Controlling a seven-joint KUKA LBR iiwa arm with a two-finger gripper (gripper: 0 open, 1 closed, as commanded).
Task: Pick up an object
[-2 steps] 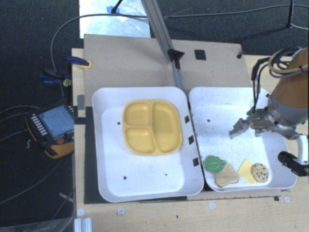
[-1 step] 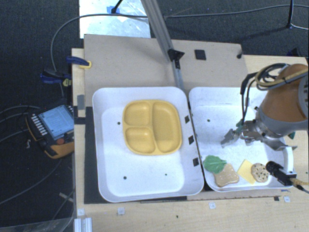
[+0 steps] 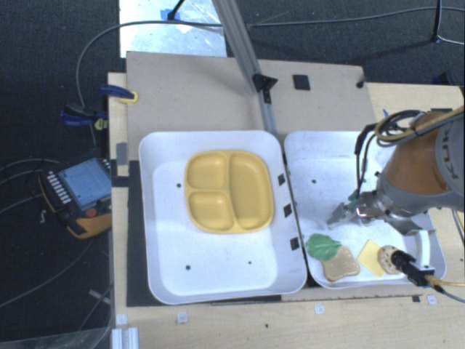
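- Gripper [image 3: 344, 214] is seen low in the right bin [image 3: 320, 162]; finger state cannot be told.
- Green piece [image 3: 322, 246], toast slice [image 3: 340, 265], yellow wedge [image 3: 371, 257] and cookie [image 3: 389, 259] are found along that bin's near edge.
- Yellow divided plate [image 3: 227, 191] is seated in the left bin [image 3: 167, 253].

I see the plate [image 3: 229, 191] lying in the left bin [image 3: 163, 267], toward its back. In the right bin [image 3: 320, 155], along the front wall, the leaf [image 3: 322, 246], toast [image 3: 340, 265], cheese [image 3: 370, 257] and cookie [image 3: 389, 259] sit left to right, the gripper [image 3: 347, 213] just behind them.
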